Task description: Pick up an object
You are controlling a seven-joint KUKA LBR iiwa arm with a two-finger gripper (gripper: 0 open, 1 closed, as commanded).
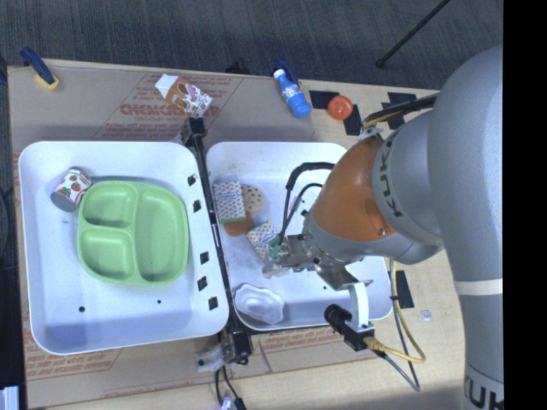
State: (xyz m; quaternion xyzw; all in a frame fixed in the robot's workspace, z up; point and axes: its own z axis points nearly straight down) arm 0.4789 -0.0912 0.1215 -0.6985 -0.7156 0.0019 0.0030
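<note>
The grey arm with its orange band hangs low over the right shallow white bin (256,154), and the tool (275,261) sits at the near-middle of that bin, right at a small crumpled packet with green and white print (263,239). Whether the tool is spread or pressed together I cannot tell; the wrist hides it, and nothing is visibly pinched. By my reading this is the approach or closing step of a pick, with the packet the likely target.

Just beyond the tool lie a patterned blue-white pouch (227,200) and a brown cracker-like block (251,200) touching each other; on the tool's near side lies a crumpled white cup-like piece (257,303) by the bin's front wall. The next move calls for a firm closure, then a straight lift.

The divider wall between the bins is close on the tool's far-from-arm side, so sideways room is tight; upward is freest. The left bin holds a green divided plastic plate (132,231).
</note>
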